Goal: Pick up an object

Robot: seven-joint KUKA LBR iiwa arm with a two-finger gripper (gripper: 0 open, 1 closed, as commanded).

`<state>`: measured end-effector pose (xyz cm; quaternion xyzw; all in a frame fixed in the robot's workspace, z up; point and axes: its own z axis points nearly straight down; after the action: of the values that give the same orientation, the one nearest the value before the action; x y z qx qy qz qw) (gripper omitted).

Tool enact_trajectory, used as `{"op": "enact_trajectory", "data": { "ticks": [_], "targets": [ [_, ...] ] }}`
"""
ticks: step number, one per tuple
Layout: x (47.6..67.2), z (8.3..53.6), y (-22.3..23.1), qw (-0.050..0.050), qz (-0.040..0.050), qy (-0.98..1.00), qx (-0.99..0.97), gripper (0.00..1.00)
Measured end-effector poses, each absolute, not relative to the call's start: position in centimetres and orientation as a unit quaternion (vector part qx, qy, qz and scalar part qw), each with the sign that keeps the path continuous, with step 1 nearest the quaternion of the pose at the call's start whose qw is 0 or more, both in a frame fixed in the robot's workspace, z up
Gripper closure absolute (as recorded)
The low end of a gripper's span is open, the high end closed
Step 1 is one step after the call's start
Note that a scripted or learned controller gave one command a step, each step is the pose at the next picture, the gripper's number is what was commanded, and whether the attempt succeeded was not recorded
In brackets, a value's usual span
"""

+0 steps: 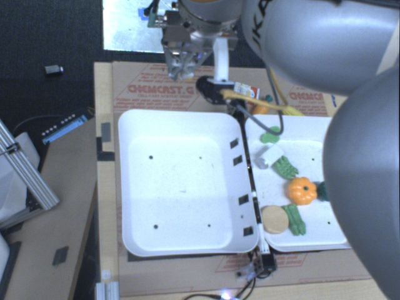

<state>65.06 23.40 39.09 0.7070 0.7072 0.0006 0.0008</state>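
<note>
Hovering above left bin (134, 186) far rim, fingers (181, 64) close together, holding nothing.

Glossy white plastic bins (181, 230) sit on matt brown printed cardboard (147, 89).

Dark floor (44, 24), brown cardboard-covered bench (106, 167)
</note>
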Motion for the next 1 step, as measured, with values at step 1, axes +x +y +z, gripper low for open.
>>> {"op": "enact_trajectory", "data": {
  "ticks": [1],
  "targets": [
    [66.62, 38.55, 23.38, 0.001, 0.0009, 0.707, 0.707, 1.0]
  ]
}}
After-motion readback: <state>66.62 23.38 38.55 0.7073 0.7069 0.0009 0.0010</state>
